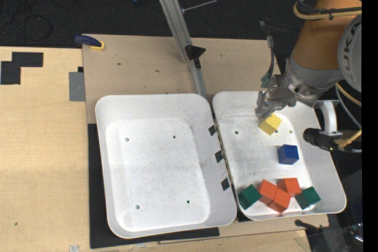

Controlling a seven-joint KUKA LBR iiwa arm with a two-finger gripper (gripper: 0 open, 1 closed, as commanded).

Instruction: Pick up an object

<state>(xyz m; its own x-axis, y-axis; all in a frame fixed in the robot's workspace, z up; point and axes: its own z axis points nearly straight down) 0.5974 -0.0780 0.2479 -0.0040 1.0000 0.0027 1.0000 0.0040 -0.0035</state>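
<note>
**Pincer over the yellow block**

My pincer (269, 108) hangs over the far part of the right bin (331, 198), its tip just above and touching the edge of the yellow block (271, 124); I cannot tell whether it is wide or narrow. The blue cube (288, 154) sits nearer, apart. Along the near rim cluster two green blocks (249, 195) and orange blocks (277, 193). The left bin (112, 109) lies beside.

blocks (279, 190) in right bin (245, 144) — left bin (118, 121) beside

Open floor between yellow cube (270, 124) and blue cube (288, 154)
</note>
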